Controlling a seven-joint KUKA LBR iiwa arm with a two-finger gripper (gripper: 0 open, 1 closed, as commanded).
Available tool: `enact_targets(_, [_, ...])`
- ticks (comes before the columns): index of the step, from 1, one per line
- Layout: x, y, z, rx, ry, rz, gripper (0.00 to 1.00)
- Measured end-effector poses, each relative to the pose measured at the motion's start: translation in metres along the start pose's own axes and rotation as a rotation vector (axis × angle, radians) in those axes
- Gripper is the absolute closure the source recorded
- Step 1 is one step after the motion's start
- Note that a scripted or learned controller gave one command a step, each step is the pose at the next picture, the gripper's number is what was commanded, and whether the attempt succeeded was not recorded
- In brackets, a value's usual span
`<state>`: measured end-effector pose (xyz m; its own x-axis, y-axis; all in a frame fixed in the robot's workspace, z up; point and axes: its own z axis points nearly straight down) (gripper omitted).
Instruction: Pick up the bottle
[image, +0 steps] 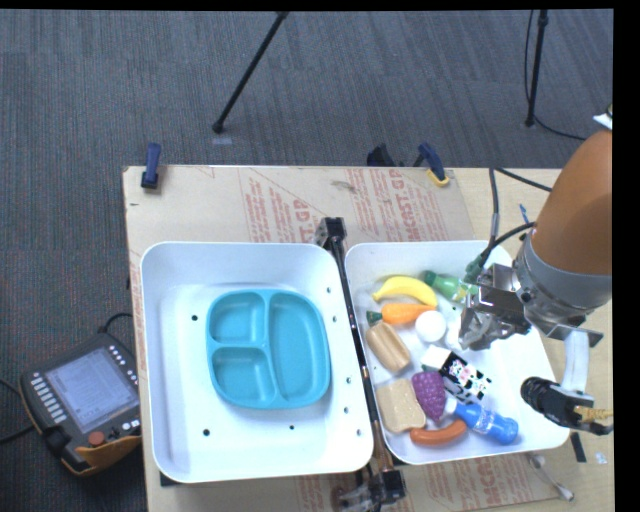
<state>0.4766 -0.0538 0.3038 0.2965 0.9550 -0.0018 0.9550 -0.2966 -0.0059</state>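
Observation:
Two bottles lie in the right bin. A blue bottle rests on its side near the front right corner. A green bottle lies at the back, behind the banana, with its right end hidden by the gripper. My gripper hangs over the middle right of this bin, between the two bottles. It sits just right of a white egg and just behind a black-and-white cow-patterned carton. I see nothing held in it.
The right bin also holds a banana, a carrot, a bread roll, a bread slice, purple grapes and a sausage. A teal divided plate lies in the left bin.

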Motion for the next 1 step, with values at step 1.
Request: enact_targets(1, [0.0269, -0.0082, -0.0300, -0.001, 0.000, -0.065, 1.00])
